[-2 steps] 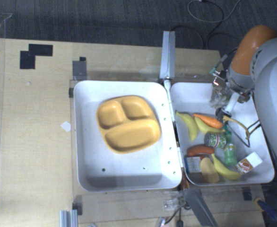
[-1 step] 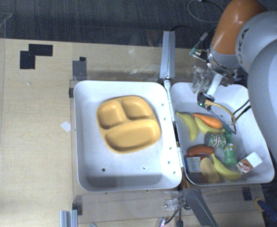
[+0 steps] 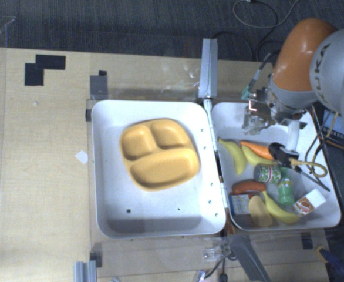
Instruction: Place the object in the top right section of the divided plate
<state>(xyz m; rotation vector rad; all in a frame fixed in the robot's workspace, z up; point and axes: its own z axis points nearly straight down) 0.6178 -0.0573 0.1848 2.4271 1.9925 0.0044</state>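
Starting at the left: a left bin (image 3: pixel 160 222) on the bench (image 3: pixel 43 157), holding a yellow divided plate (image 3: pixel 159 169) in its upper middle. Two small compartments at the plate's far side, one broad one at the near side. Nothing in any of them. The target, the top right section (image 3: pixel 173 134), faces the wall between the bins, so it is the nearer of the two small compartments to the right bin.

Across that wall: the right bin (image 3: pixel 230 113), crowded in its lower half. No telling from the task line which piece is meant. The closest candidates are a banana (image 3: pixel 235 155) just inside the left wall, long axis running down the view with a slight lean, and a carrot (image 3: pixel 258 151) beside it, lying crosswise, left to right. Further down sits a green can (image 3: pixel 270 173) among other items.

Further right and up: the gripper (image 3: pixel 256 121), hanging over the bin's barer upper part, just above the carrot and banana in the view. Impossible to say how wide it stands. Nothing visibly held. Behind it, the arm (image 3: pixel 313 51), reaching in from the right.

Judged from this: still the picking stage, with nothing delivered. Any carry runs leftward over the dividing wall, a short way to the target.
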